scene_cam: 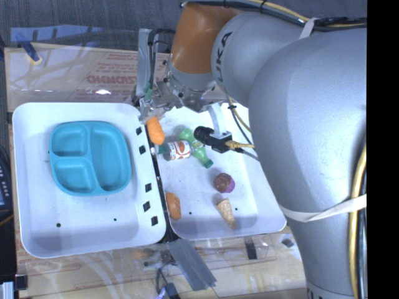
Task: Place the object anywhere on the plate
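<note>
Gripping an orange carrot-like piece (155,131), the claw (147,112) hangs at the upper left corner of the right bin (249,220), right by the divide between the two bins; its fingers are closed narrowly on the top end of the piece, which hangs down from them, tilted a little, its lower end over the bin's left rim. Above the claw the grey arm (299,104) with its orange band (193,36) fills the upper right of the view. To the left, well apart from the claw, a blue plate (90,157) with three sections lies flat in the left bin (37,229). In the right bin, just beside the held piece, lies a small red and white can (177,150) on its side, touching a green toy (197,147). Lower down sit a dark purple ball (224,182), a waffle cone (226,212) and an orange-brown bread-like piece (173,205) against the bin's left wall.
</note>
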Tool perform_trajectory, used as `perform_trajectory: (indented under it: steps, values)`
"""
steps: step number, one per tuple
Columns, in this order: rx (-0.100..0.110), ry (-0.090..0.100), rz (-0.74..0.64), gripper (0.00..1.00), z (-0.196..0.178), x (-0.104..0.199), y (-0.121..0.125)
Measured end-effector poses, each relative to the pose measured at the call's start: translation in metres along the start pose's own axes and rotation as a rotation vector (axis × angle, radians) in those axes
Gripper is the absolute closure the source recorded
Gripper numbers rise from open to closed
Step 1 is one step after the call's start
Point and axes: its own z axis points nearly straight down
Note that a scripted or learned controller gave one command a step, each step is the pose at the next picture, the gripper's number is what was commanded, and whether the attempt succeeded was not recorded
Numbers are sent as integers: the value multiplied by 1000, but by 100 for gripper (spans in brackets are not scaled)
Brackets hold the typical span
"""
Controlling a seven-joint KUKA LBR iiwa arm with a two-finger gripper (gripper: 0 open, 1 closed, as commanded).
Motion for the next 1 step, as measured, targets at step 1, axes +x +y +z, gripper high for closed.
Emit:
perform_trajectory:
  steps: [1]
  values:
    - [-4,-1,-23,100,-20,72,-18]
